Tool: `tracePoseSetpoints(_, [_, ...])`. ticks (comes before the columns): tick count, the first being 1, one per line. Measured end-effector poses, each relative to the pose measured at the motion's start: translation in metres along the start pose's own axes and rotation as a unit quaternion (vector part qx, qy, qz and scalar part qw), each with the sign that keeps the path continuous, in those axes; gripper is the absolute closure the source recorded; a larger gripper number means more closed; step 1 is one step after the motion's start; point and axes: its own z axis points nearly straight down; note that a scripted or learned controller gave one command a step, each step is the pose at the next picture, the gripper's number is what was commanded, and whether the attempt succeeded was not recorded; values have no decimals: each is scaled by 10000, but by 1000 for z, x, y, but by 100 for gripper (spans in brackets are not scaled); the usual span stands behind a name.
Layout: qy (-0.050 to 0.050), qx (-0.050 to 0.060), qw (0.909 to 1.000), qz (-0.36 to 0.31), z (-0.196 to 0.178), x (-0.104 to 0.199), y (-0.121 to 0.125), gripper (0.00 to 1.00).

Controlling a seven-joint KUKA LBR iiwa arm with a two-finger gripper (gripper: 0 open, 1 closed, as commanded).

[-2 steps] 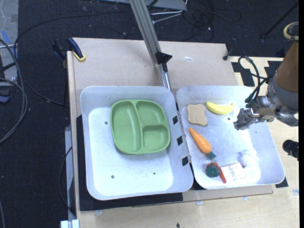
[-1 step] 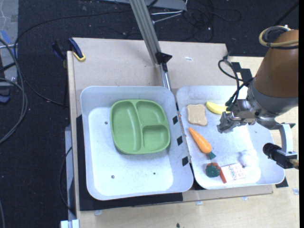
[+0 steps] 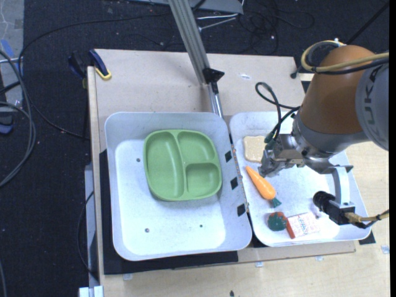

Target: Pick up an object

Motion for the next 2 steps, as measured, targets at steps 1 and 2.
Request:
tracePoseSetpoints(1, [-2,7,10000,2,18,54,8,100])
tracePoseSetpoints(2, [0,-19,10000,-1,9,106,24,100])
